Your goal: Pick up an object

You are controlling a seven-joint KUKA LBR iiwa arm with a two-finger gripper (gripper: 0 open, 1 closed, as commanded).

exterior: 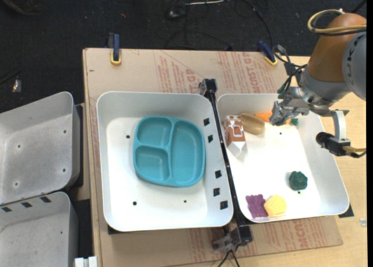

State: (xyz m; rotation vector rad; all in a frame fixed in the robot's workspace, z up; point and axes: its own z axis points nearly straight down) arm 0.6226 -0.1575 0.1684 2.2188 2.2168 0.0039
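Cardboard (pixel 175 67) underlies both bins, above dark floor (pixel 46 21).

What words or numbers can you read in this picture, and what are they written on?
Red printing on the brown cardboard sheet under the two white bins: upside down and partly covered, too broken up to quote for sure.
More red printing on the cardboard's front edge: too small to read.
Small brown and white carton in the right white bin: its print is too blurred to read.
Nothing else carries readable text.
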